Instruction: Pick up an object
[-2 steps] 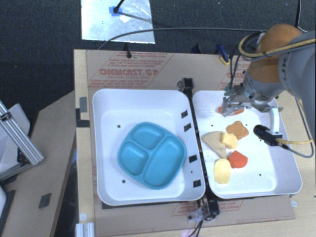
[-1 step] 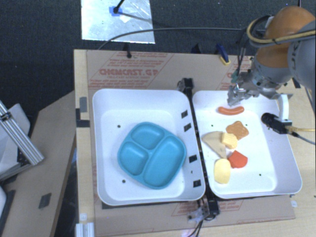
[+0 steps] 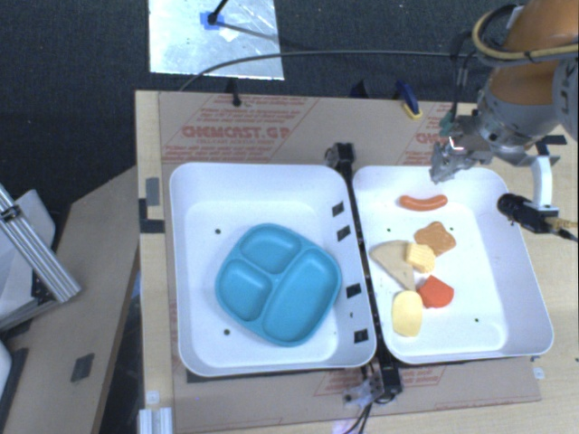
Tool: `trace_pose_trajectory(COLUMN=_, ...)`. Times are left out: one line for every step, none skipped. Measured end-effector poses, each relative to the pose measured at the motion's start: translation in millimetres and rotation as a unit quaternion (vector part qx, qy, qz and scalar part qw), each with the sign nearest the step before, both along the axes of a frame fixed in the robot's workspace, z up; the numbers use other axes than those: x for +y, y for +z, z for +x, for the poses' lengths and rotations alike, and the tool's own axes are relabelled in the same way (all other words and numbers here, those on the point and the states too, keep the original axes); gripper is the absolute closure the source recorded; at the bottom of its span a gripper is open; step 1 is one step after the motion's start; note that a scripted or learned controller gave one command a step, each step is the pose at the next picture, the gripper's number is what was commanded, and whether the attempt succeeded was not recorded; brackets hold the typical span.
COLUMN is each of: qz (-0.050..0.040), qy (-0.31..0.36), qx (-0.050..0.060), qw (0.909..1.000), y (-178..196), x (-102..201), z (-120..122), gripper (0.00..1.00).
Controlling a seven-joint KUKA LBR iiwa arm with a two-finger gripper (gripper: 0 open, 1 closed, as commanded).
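Note:
My gripper point(image 3: 445, 168) hangs over the back edge of the right bin point(image 3: 516, 306), just above and right of an orange sausage point(image 3: 422, 202). Nothing shows between its fingers. In front of the sausage lie a brown toast-like piece point(image 3: 435, 237), a small yellow cube point(image 3: 421, 258), a tan wedge point(image 3: 392, 260), a red-orange piece point(image 3: 436, 291) and a pale yellow piece point(image 3: 407, 315), clustered in the middle of the bin.
The left bin point(image 3: 194, 242) holds a blue divided plate point(image 3: 278, 283). A black clip strip point(image 3: 355, 242) runs between the two bins. Brown cardboard point(image 3: 271, 125) lies under the bins, and a silver sheet point(image 3: 215, 23) lies behind the bench.

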State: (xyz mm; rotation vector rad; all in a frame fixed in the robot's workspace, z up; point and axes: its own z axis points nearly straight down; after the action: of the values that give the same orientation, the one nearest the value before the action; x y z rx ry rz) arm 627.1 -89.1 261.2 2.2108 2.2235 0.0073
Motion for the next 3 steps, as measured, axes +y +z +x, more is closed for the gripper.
trace_pose_trajectory(qz=0.0011, qy=0.002, qx=0.003, qw=1.0, y=-1, x=48, z=-13, gripper=1.0)
trace_pose_trajectory(qz=0.0013, qy=0.002, qx=0.004, qw=1.0, y=-8, x=100, z=-28, gripper=1.0)
trace_pose_trajectory(qz=0.0015, qy=0.002, qx=0.005, qw=1.0, y=-28, x=146, z=-57, gripper=1.0)
